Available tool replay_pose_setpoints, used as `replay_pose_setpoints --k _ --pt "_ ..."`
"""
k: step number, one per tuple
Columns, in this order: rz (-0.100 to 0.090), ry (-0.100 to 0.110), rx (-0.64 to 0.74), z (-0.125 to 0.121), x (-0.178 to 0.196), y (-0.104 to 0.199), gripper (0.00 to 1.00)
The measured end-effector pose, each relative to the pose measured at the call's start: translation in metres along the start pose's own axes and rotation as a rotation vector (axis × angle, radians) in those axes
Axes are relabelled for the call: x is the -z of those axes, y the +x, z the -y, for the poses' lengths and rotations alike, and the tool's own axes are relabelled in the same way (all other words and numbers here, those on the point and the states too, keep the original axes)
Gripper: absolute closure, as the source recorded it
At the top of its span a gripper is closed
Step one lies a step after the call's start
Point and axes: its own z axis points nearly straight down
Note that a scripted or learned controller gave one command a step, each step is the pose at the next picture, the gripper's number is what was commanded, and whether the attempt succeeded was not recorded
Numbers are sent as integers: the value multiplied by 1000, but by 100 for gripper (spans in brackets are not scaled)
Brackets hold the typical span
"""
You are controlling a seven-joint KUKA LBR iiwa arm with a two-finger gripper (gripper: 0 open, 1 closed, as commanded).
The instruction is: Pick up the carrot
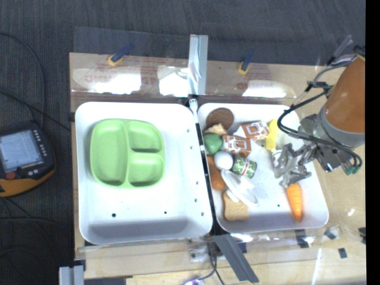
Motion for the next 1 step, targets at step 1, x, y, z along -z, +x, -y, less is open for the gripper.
replay_pose_setpoints --k 1 --pt "-1 -3 -1 -1 7 -1 100"
